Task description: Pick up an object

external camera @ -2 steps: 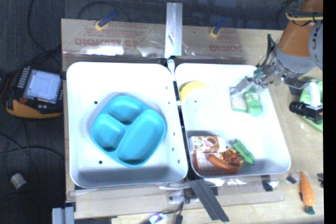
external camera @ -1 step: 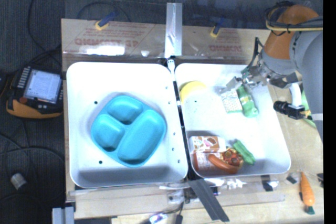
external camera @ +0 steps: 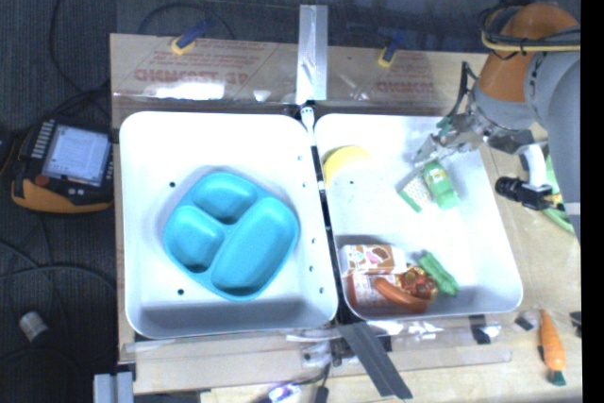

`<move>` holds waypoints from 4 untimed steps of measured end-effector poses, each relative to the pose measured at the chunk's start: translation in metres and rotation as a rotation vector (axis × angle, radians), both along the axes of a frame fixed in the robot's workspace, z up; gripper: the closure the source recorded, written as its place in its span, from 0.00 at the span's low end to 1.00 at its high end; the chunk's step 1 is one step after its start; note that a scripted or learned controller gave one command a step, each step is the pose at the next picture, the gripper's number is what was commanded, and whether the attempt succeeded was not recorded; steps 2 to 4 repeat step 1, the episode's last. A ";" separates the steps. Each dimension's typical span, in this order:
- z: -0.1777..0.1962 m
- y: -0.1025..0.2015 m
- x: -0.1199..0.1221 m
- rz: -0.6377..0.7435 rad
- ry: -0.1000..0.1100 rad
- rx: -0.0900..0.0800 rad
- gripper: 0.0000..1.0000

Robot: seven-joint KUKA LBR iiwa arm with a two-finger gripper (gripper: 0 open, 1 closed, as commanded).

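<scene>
Gripper (external camera: pixel 436 149) hovering over the right bin (external camera: pixel 491 231), just above a small green packet (external camera: pixel 439 184): the approach step of a pick.

Taking the green packet as landmark: the fingers hang just beyond its far end, close to it, and I cannot tell how far apart they stand or whether they touch anything; nothing is visibly held between them. A pale green-and-white wrapper (external camera: pixel 413 194) lies touching the packet's left side, a yellow round object (external camera: pixel 344 159) sits well to its left near the bin divider, and a printed food box (external camera: pixel 385 275) with a green piece (external camera: pixel 438 273) beside it lies nearer the camera. The left bin (external camera: pixel 142 203) holds a blue divided tray (external camera: pixel 231 231). Judged next: come down over the packet and close squarely, avoiding the wrapper.
</scene>
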State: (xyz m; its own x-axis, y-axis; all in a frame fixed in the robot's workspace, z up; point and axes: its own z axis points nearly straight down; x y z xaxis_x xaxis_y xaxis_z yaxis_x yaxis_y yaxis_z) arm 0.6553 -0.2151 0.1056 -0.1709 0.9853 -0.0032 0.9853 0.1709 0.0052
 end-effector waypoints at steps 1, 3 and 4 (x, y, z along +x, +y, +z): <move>0.115 0.074 0.014 0.068 0.010 0.002 1.00; 0.115 0.074 0.014 0.068 0.010 0.002 1.00; 0.115 0.074 0.014 0.068 0.010 0.002 1.00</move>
